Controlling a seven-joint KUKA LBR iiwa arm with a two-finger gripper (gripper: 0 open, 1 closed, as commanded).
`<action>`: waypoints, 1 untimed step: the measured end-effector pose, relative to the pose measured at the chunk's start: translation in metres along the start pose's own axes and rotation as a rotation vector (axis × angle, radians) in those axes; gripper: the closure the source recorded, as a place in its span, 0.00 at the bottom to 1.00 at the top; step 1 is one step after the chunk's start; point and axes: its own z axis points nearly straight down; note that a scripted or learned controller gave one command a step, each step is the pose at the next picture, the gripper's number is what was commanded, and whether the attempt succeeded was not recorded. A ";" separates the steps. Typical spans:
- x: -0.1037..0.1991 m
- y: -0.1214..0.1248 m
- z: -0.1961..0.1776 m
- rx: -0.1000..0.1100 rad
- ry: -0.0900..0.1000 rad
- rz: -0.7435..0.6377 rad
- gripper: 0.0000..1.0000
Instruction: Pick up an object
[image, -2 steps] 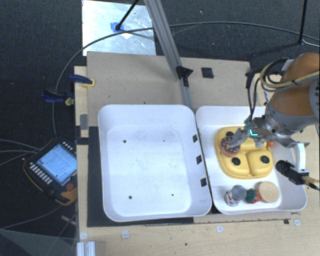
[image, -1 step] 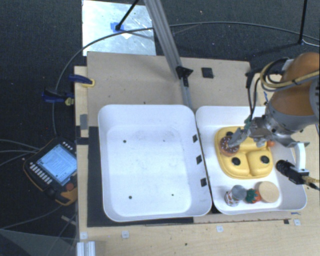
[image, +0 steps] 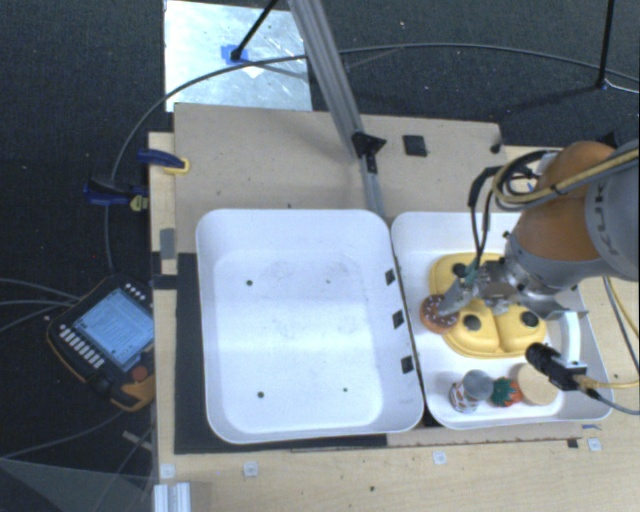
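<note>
My gripper (image: 462, 296) hangs low in the right bin (image: 415, 250), over the left part of a yellow moulded toy with dark spots (image: 490, 330). Just left of the gripper, touching the toy's edge, lies a brown round disc (image: 436, 313). Near the bin's front edge sit a small grey, red and green object (image: 478, 390) and a tan round piece (image: 536, 387). The arm's orange and grey body (image: 565, 225) covers the back right of this bin.
The left bin (image: 215, 300) stands beside the right one, their rims meeting in the middle. A handheld control pendant (image: 105, 335) lies off the bench to the left. A grey pole (image: 335, 80) slants over the back of the bench.
</note>
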 end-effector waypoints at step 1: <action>-0.001 0.006 0.043 -0.022 -0.005 0.000 0.00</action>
